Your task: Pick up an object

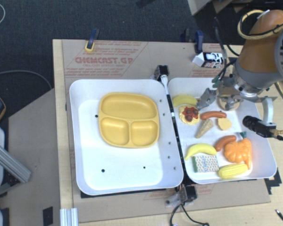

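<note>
- You see the grey arm with its orange band entering from 2 o'clock and bending down over the right-hand shallow white bin.
- The two-finger gripper hangs over the upper part of that bin; I cannot tell from this view whether it is released or clenched, and nothing is seen between its tips.
- Just at 7 o'clock of the gripper you find a small round yellow toy pizza with red topping, with a yellow plastic banana touching it at 11 o'clock.
- At 6 o'clock of the gripper lies a red-orange toy sausage; beside it sit a tan cone-shaped piece and a pale yellow wedge.
- Lower in the bin: a second yellow banana, a second orange sausage, an orange toy pumpkin, a yellow corn cob and a small printed box with green edges.
- The left-hand white bin holds a yellow three-compartment plastic tray, lying toward its 12 o'clock side.
- Both bins rest on a brown cardboard sheet with red print.
</note>
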`<control>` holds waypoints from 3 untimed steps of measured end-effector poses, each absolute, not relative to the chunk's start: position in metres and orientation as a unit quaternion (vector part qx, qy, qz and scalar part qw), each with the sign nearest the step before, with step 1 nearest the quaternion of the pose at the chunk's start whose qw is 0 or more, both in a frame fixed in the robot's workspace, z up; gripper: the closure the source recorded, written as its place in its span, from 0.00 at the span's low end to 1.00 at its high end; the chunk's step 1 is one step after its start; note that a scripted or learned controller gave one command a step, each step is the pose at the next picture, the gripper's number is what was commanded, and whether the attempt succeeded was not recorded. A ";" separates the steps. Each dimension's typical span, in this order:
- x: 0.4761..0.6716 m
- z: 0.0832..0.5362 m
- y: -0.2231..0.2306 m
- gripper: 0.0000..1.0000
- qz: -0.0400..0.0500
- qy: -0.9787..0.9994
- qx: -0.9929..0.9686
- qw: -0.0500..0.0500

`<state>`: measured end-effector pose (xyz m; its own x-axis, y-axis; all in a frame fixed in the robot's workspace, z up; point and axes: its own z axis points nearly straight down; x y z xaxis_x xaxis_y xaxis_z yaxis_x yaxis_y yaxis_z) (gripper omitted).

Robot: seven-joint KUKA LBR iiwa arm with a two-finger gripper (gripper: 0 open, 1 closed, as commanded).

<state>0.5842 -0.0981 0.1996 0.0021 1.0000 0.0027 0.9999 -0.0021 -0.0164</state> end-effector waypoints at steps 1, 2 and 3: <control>0.587 0.208 -0.098 0.00 0.000 -0.707 -0.707 0.001; 0.586 0.145 -0.101 0.00 0.002 -0.707 -0.707 0.003; 0.589 0.083 -0.097 0.00 0.001 -0.707 -0.707 0.002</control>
<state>0.5891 -0.0968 0.0828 0.0005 1.0000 0.0016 1.0000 -0.0005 -0.0046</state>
